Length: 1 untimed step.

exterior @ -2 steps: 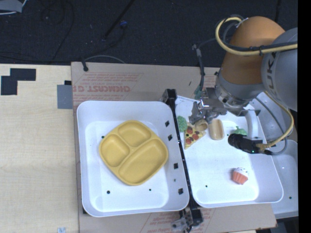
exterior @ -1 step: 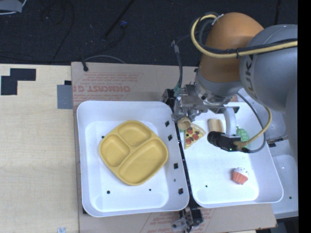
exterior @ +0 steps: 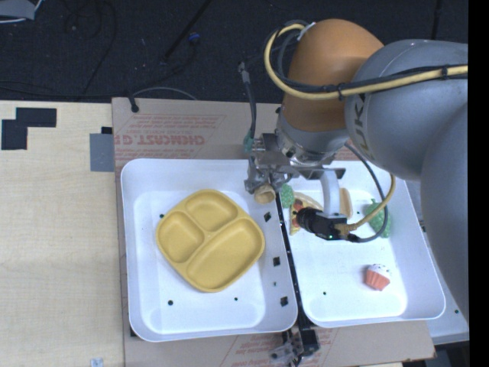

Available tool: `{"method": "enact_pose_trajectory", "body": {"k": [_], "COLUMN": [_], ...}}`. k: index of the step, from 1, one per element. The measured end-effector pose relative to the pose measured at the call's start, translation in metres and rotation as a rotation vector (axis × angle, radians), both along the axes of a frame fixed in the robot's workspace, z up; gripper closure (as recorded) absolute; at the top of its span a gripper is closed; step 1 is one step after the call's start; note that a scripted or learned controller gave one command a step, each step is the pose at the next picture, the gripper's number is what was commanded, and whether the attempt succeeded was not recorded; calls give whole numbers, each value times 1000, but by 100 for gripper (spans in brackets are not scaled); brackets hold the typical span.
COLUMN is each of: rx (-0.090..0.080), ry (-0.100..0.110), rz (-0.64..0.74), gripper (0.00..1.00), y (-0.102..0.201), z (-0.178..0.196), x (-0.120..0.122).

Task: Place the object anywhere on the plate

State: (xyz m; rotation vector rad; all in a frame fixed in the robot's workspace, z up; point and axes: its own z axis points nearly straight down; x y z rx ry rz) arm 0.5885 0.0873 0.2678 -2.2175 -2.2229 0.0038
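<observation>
Gripper (exterior: 269, 186) hangs over the far end of the divider between the two bins; you cannot tell its state from this view. A tan object (exterior: 264, 196) sits right at it, whether gripped you cannot tell. You appear to be mid-transfer, by judgement. Next, move left and nearer to the yellow plate (exterior: 211, 239) in the left bin (exterior: 145, 297), then release.

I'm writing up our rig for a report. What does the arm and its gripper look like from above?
The arm is bulky, rounded and grey, with an orange dome-shaped band above the wrist. Yellow cable loops around the band and runs along the grey shell. The gripper is a small grey metal assembly with dark wires.
</observation>
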Motion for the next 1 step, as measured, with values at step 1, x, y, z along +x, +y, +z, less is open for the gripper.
{"method": "enact_pose_trajectory", "body": {"k": [1], "rx": [0], "ry": [0], "rz": [0], "gripper": [0], "y": [0], "z": [0], "x": [0]}}
